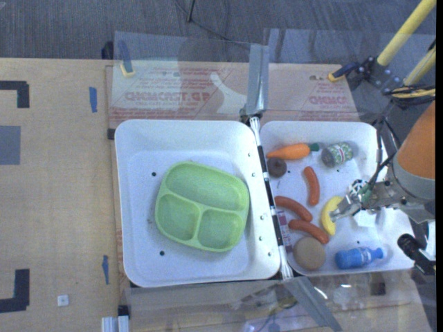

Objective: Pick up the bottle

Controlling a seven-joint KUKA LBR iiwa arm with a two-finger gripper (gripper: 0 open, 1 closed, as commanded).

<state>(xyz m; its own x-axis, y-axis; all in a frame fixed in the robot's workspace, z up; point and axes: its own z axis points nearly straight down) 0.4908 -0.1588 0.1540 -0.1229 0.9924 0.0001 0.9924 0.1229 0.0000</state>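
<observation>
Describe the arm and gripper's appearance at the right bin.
The arm shows a broad orange band above a grey wrist section. The gripper is a small metallic assembly with pale fingers and green and dark parts. Thin dark cables run alongside it.

A robotics lab: taped markers (92,99) on a plywood surface (55,185), white bins (131,144), toy food, loose cables (190,5) on grey carpet.

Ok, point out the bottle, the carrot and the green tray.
bottle (357,257), camera view, middle of its blue body
carrot (289,151), camera view, middle of the orange root
green tray (201,185), camera view, its upper compartment
</observation>
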